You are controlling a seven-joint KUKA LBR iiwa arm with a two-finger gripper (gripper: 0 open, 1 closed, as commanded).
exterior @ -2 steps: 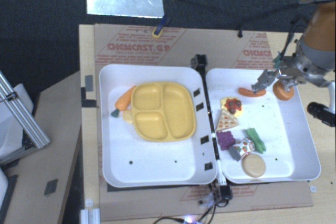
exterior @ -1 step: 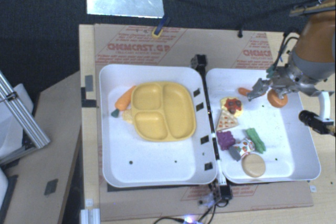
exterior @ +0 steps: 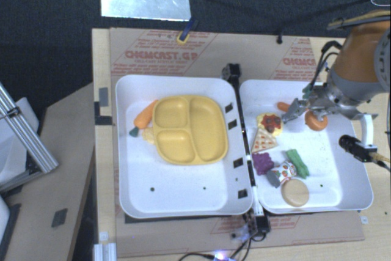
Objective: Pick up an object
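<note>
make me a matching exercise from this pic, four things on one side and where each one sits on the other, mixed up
Things:
1. yellow divided plate
2. toy carrot
3. tan round disc
4. gripper

Places:
A. near front edge of right bin
B. over far part of right bin
C. middle of left bin
D. left bin, against the plate's left edge

Pairs: 1-C, 2-D, 3-A, 4-B

My one camera hangs fixed above the bench [exterior: 104,150], looking down at a slant from some height; both white bins [exterior: 128,131] fit, my arm [exterior: 360,58] entering from three o'clock.
</note>
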